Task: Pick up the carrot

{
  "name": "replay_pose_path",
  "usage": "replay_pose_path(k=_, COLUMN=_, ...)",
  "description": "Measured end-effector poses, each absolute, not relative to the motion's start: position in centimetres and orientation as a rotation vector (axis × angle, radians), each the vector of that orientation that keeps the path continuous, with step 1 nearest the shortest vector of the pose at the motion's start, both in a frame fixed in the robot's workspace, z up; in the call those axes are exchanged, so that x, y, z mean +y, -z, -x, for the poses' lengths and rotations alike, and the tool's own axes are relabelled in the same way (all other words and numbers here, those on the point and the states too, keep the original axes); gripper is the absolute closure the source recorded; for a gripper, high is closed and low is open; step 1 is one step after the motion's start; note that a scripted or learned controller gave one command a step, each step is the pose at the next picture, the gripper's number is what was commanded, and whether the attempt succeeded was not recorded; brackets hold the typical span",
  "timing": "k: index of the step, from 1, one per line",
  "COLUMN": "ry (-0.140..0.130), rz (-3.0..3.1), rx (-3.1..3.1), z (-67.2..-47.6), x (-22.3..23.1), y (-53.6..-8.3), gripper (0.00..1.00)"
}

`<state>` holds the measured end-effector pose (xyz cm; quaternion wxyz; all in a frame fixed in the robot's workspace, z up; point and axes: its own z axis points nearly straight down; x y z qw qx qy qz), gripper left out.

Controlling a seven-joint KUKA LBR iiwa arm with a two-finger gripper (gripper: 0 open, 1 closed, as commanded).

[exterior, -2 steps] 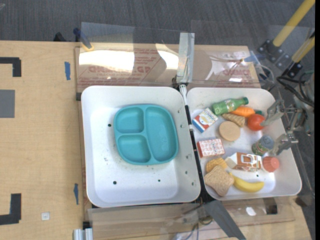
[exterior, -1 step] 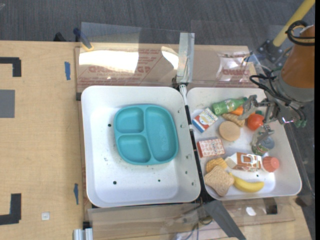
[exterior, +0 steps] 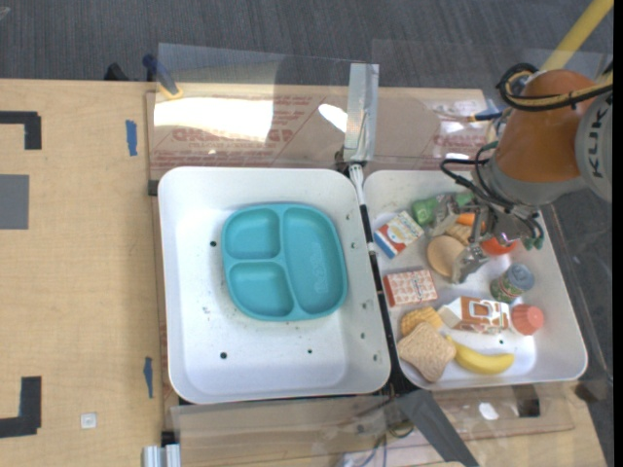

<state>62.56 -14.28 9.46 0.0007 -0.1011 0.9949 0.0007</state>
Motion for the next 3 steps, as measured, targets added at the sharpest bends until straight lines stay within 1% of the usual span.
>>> replay_pose_path(k=1, ry=0.005, rz=0.4, rx=3.109, z=-62.5, x=-12.3, y=-8.9, gripper=0.0)
replay_pose_path(k=2, ry=-0.028, rz=0.467, rx=3.152, z=-66.0, x=-13.3, y=-8.7, gripper=0.0)
replay_pose_path(k=3, ry=0.001, rz=0.318, rx=3.116, z=-53.9, x=-12.0, y=-9.0, gripper=0.0)
